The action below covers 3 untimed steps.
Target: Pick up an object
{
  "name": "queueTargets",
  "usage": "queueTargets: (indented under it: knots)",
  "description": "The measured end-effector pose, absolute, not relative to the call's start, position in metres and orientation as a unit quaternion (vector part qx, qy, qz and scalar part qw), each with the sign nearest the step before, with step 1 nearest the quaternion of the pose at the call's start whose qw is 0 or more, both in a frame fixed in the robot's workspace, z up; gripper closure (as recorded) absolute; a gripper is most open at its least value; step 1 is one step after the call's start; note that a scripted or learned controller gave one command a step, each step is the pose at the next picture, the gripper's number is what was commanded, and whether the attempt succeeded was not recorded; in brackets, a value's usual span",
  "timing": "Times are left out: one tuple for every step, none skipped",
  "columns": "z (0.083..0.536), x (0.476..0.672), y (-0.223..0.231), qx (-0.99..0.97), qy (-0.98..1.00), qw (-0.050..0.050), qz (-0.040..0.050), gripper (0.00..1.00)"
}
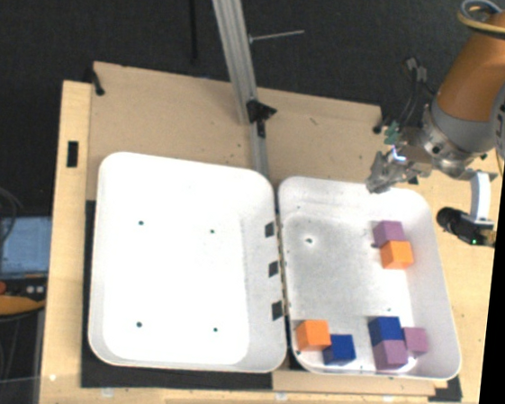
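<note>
While your eye starts at the far left, you meet a blue-and-black box with cables (15, 256) lying off the bench. Next comes the left bin (192, 176), its white floor marked with a few small dark dots. A slanted metal rail (238, 50) runs down from the top toward the gap between the bins.

Moving on, you reach the right bin (325, 205), which holds all the blocks. At its near edge sit an orange block (314, 333) and a blue block (340, 349), touching each other. Further right along that same edge you find a cluster: a second blue block (386, 329), a purple block (389, 353) just in front of it, and a lighter purple block (415, 340) beside them. Up toward the far side, a purple cube (388, 231) and an orange cube (397, 254) sit pressed together.

Farthest right, the arm (475, 77) leans in, and its gripper (384, 180) hangs over the far rim of the right bin, apart from every block. You cannot tell how wide it stands; nothing is seen in its grasp.
</note>
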<state>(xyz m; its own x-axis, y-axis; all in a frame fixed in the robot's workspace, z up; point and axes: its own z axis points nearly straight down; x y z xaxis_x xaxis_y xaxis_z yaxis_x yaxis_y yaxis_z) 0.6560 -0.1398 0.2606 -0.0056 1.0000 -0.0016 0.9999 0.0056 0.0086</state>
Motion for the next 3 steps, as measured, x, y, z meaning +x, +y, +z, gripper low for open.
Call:
queueTargets:
  knots:
    - [0.269, 0.643, -0.091, 0.705, 0.709, 0.0, 0.0007, 1.0]
    - [0.254, 0.625, -0.037, 0.705, 0.709, -0.001, -0.0003, 1.0]
    - [0.26, 0.608, 0.016, 0.704, 0.71, -0.001, 0.0004, 1.0]
